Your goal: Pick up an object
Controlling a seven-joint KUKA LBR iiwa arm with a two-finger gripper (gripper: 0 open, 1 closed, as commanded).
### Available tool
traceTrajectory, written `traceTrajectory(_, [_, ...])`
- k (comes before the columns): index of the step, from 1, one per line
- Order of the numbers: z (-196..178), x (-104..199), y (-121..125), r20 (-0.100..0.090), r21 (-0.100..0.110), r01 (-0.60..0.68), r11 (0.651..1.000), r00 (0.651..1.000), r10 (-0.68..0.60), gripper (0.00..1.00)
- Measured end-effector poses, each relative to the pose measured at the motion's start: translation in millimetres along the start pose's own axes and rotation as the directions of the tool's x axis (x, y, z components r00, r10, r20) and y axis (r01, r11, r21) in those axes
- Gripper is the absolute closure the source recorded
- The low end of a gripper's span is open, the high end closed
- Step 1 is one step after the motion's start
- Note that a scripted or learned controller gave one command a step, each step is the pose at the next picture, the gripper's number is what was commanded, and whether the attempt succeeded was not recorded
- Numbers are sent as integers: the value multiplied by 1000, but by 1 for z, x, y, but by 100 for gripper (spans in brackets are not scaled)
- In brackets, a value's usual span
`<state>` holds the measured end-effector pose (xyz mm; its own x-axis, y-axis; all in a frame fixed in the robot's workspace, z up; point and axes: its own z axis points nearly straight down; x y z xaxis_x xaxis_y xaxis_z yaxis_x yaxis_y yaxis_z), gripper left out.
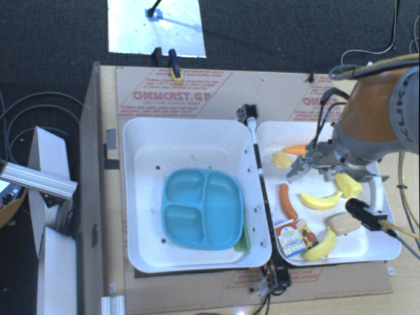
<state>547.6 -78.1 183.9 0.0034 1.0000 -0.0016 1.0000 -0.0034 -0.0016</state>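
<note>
1. Dark carpet surrounds a wooden bench [197, 87] topped with a tan board printed in red; the word "CHEMCAST" can be read along its upper edge, and the rest of the print is too faint to make out.
2. Two shallow white bins sit side by side on the board. The right bin [275, 131] holds the loose objects: an orange carrot [296, 149] near its top, a small yellow piece [281, 160] just below it, a red sausage [287, 201] by the divider, a yellow banana [319, 201] at the centre, another banana [323, 245] at the bottom, a tan bread slice [342, 224] beside that, and a small printed carton [293, 237] whose label is too small to read.
3. Over the right bin hangs the gripper [298, 168], its fingers slightly apart with nothing between them, just beside the small yellow piece and below the carrot.
4. A yellow object [348, 184] lies partly hidden under the wrist, so its kind is unclear.
5. The grey arm [377, 113] with its orange band is cut off at the right edge.
6. The left bin [141, 176] holds a blue divided tray [201, 209]; a green thing [243, 239] peeks from under its right corner, mostly hidden.
7. Beyond the bench lies a shiny metal sheet [156, 18]; at left are coiled cables [26, 120] and a white box [49, 159].
</note>
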Motion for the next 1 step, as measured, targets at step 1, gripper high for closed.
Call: traceTrajectory(1, [73,-5,-3,-2,2,3,1000,1000,-3,0])
